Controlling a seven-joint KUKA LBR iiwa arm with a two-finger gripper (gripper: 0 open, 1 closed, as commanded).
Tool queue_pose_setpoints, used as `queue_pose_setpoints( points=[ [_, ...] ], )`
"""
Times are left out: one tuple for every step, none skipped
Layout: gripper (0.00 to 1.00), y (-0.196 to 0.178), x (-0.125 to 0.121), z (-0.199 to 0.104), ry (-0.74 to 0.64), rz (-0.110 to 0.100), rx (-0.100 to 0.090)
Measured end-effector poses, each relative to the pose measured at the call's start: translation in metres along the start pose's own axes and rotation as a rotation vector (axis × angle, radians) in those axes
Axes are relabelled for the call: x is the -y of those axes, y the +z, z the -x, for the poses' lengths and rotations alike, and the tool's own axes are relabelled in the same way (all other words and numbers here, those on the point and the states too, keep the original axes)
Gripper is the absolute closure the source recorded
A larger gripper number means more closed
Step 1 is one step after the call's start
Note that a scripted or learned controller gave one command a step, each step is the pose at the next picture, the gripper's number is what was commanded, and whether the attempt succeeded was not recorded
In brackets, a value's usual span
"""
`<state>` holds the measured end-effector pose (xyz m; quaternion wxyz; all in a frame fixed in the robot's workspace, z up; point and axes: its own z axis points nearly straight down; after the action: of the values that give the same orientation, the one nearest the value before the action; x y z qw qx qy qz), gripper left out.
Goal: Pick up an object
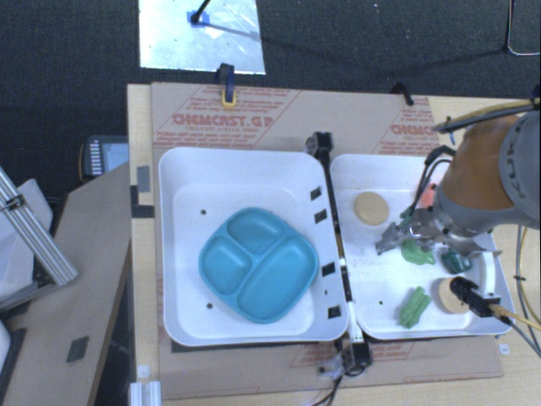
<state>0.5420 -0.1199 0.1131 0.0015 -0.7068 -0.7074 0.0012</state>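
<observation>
My hand is low in the right bin, with my grey arm and its orange band coming in from the right and covering much of that bin's far side. I cannot tell from here how my hand is set or whether anything is caught in it; the metal tip is a small blur just left of a green piece.

The things I could take all lie in this bin. A tan round disc sits near the upper left, apart from my hand. The green piece lies right beside the tip, partly under my wrist. A second green toy lies lower down near the front wall, well clear. A teal lump and another tan disc crowd together at the right, with a black part of my own gear lying across that disc. The left bin holds a blue divided plate, which I am nowhere near.

What worries me most is the clutter under my wrist. The green piece looks soft and uneven, so I judge a close on it could squeeze it sideways and leave me with nothing. It also lies close to the teal lump, so I may nudge one while reaching for the other. The cables trailing off my wrist at the right could drag across the tan disc as I lift. And since my arm hides that corner, a miss there would be hard to spot.
</observation>
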Motion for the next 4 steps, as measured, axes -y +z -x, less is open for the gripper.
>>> queue_pose_setpoints(
  points=[
    [0.0, 0.029, -0.001, 0.0, -0.001, 0.005, 0.001],
    [1.0, 0.017, -0.002, 0.0, -0.001, 0.009, 0.002],
    [1.0, -0.026, -0.006, 0.0, -0.003, 0.01, 0.001],
    [1.0, -0.07, -0.003, -0.001, -0.003, 0.01, 0.002]
  ],
)
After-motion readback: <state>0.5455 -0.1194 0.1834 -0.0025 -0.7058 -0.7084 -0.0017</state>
